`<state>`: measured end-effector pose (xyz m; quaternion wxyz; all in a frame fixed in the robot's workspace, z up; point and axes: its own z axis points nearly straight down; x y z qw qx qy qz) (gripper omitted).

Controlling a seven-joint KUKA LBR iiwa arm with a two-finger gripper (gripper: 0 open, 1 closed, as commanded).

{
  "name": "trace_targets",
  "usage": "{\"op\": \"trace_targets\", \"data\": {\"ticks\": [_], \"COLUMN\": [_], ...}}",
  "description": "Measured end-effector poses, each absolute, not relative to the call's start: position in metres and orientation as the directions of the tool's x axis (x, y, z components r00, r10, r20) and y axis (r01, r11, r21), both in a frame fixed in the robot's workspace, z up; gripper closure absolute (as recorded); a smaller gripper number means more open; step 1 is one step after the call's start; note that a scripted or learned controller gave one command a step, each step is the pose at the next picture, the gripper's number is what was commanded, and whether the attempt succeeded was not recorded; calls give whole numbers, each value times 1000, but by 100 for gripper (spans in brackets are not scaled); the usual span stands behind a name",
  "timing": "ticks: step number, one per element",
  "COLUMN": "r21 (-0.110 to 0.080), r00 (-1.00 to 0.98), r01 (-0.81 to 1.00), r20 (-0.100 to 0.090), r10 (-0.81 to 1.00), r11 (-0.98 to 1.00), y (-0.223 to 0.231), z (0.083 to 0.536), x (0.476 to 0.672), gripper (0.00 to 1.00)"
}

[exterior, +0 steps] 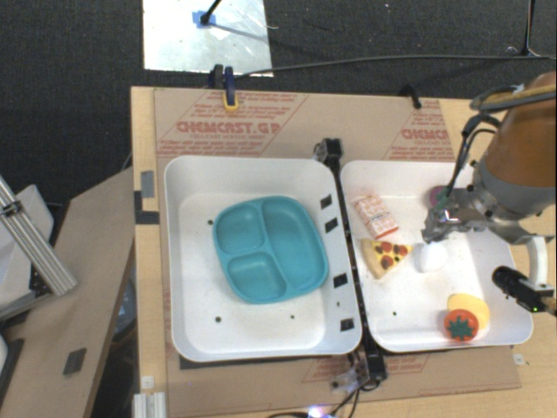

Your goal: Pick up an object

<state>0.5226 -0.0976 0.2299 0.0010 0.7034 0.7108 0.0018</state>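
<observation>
A: Right bin point(522, 325), smooth white plastic, shallow, rounded corners. Inside, centre-right of the frame: a small white rounded object point(429, 258), glossy, roughly egg-shaped.

B: And directly above it, the gripper point(438, 231), dark metal, hanging off the grey arm with its orange band. Touching the white object or just over it? Hard to tell. Fingers open or closed? Cannot tell either; too small and dark.

A: Just left of the white object, a flat pizza slice toy point(385, 257), yellow wedge with red dots. Above that, a crinkly printed packet point(375, 215). Lower right, a yellow piece point(468, 305) touching a red-orange round toy point(459, 324) with a green top.

B: Left bin point(187, 320): a teal divided plate point(271, 248), matte, three compartments.

A: Underneath, brown printed cardboard point(261, 124); beyond it, dark carpet and a shiny foil square point(205, 24) at upper left.
</observation>
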Motion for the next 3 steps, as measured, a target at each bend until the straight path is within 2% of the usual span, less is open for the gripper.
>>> {"op": "trace_targets", "data": {"ticks": [1, 2, 3], "r21": [2, 3, 2], "r00": [-9, -11, -11], "r01": [1000, 1000, 1000], "r20": [1, 2, 3], "r10": [1000, 1000, 1000], "r11": [9, 11, 11], "y": [-41, 15, 74], "z": [222, 219, 214], "x": [534, 560, 576], "gripper": [100, 100, 100]}}
